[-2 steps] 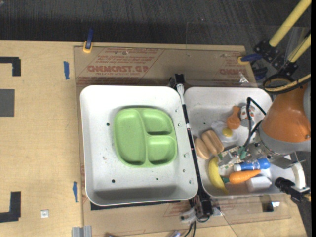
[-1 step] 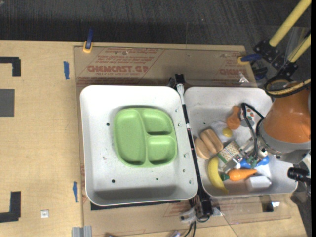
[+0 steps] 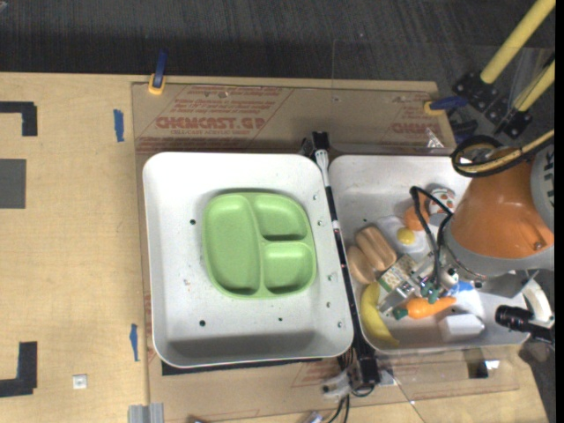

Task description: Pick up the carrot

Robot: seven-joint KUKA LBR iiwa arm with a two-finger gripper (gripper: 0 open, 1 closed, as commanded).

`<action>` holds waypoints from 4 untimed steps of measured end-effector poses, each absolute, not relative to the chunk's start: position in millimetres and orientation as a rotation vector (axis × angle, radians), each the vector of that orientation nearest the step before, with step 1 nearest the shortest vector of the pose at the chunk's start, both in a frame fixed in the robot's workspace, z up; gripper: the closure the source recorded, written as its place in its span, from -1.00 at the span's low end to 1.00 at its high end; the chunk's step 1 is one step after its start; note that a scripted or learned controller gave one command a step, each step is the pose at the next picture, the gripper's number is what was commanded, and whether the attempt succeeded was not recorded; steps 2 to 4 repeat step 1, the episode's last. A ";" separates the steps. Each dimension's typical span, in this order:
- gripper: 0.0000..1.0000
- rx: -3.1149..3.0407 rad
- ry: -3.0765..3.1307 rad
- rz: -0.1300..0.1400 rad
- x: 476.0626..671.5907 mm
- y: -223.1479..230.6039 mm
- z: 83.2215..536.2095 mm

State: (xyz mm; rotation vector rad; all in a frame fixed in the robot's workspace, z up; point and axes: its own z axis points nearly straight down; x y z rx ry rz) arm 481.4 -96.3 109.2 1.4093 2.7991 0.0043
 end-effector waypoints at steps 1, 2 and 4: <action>-1.00 1.300 2.851 -0.001 560.4 -161.8 111.5; -1.00 1.300 2.851 -0.001 560.4 -161.8 111.5; -1.00 1.300 2.851 -0.001 560.4 -161.8 111.5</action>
